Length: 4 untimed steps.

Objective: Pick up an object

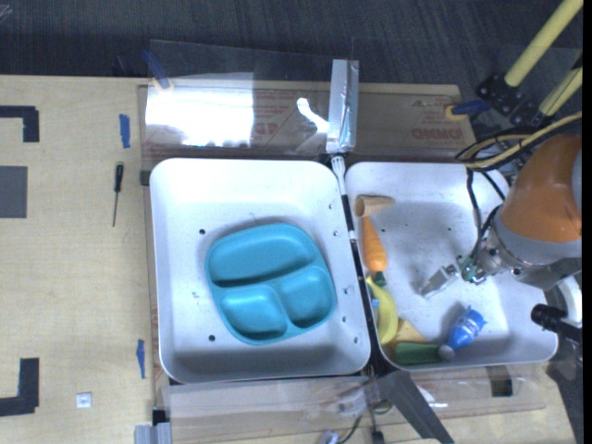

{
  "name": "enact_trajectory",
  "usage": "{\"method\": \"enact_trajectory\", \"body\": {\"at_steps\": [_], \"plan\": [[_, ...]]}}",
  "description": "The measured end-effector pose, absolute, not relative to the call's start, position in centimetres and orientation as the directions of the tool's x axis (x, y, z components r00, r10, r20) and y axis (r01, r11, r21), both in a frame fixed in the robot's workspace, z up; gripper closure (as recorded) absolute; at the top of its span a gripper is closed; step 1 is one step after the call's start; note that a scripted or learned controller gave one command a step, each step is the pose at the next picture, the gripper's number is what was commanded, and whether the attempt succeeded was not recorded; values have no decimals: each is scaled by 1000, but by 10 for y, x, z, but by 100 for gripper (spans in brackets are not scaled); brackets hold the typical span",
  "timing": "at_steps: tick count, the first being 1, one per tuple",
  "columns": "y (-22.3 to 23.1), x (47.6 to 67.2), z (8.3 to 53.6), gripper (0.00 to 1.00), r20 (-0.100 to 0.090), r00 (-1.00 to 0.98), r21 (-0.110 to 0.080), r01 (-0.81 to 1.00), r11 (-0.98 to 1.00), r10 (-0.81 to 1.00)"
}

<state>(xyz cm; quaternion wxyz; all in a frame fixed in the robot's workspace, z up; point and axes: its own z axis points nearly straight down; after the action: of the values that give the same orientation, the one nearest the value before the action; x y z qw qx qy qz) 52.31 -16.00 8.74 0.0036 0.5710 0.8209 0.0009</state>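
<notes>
The right bin (421, 215) holds several small objects. An orange carrot (373, 248) lies along its left wall, with a tan block (375, 205) just above it. Below the carrot a yellow banana (385, 310) curves down to a green piece (418, 352) at the front wall. A blue bottle-like toy (464, 329) lies near the front right. My gripper (442, 277) hangs low over the bare middle of this bin, right of the carrot and above the blue toy. Nothing shows in its grasp.
The left bin (176, 248) holds a blue divided plate (269, 281). The arm's orange band (548, 202) stands over the right bin's right edge, with cables around it. A clear plastic sheet (240, 109) lies behind the bins.
</notes>
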Motion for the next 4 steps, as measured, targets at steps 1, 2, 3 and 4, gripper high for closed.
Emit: {"method": "enact_trajectory", "body": {"at_steps": [1,2,3,4], "plan": [[-135,481,88,0,-3,-361,6,932,361,932],[-104,482,88,0,-9,-300,7,954,300,954],[-103,484,99,100,-10,-300,13,954,300,954],[-174,482,88,100,-7,-478,7,878,478,878]]}}
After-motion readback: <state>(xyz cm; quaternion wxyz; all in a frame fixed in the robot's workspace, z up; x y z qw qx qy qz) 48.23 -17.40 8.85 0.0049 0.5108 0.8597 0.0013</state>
